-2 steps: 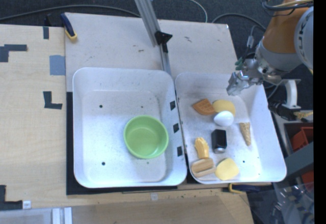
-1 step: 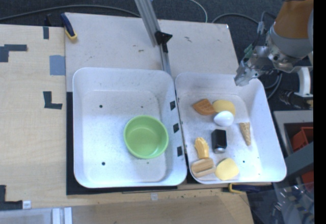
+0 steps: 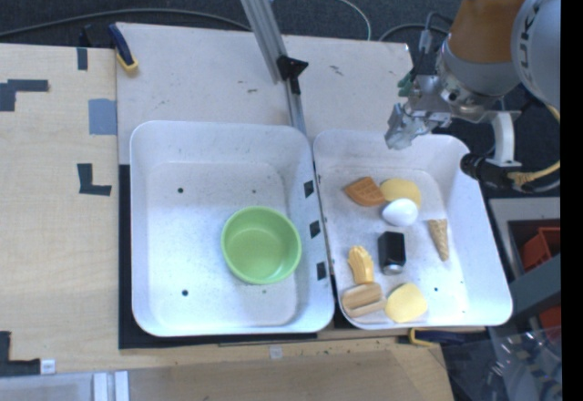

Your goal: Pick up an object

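Note:
The right bin [image 3: 474, 235] holds several small objects: an orange wedge [image 3: 363, 192], a yellow round piece [image 3: 402, 189], a white egg [image 3: 399, 211], a black cylinder [image 3: 392, 251], a tan cone [image 3: 440, 238], a yellow-orange piece [image 3: 361, 263], a tan bread-like roll [image 3: 363, 299] and a yellow lump [image 3: 406, 303]. My gripper [image 3: 401, 133] hangs over the far rim of the right bin, above and behind the objects. Nothing shows between its fingers.
The left bin [image 3: 164, 208] holds a green bowl [image 3: 261, 245]. A slanted metal pole [image 3: 264, 25] with a black clamp rises behind the bins' shared wall. A yellow-and-blue tool [image 3: 123, 48] lies on the bench at the far left.

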{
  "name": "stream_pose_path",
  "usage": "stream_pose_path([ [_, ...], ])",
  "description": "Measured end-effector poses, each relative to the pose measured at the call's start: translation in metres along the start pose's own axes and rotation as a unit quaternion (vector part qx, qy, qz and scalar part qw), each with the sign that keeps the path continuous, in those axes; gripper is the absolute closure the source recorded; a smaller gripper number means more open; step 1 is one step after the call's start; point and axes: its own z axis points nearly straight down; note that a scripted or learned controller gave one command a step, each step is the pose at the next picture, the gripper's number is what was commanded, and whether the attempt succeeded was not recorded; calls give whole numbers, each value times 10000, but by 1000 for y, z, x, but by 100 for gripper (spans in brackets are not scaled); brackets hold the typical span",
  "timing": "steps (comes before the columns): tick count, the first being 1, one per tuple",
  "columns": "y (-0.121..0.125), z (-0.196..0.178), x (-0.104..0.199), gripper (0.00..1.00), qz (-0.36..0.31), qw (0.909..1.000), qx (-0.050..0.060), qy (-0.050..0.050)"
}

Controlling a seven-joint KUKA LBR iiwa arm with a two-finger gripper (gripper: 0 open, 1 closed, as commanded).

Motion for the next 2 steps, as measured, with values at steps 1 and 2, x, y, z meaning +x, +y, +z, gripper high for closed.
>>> stream_pose_path([
  [1,2,12,55,100,0,10000,10,-1],
  [2,11,14,107,100,0,10000,3,-3],
])
